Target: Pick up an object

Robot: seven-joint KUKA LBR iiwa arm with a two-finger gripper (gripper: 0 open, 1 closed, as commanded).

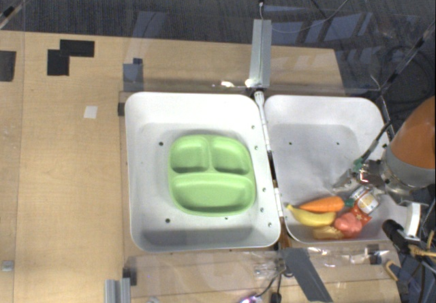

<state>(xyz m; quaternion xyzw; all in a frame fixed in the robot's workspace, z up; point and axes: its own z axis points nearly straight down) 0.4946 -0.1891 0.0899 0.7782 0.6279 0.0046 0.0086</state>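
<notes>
Hand low over the right bin, just above the toy food pile; I cannot tell how it is set. Carrot, banana and a red piece lie touching in the near corner. My worry: crowding against the wall could spoil a clean grasp. Left bin holds a green divided tray. Pale wood bench, dark carpet beyond.
</notes>
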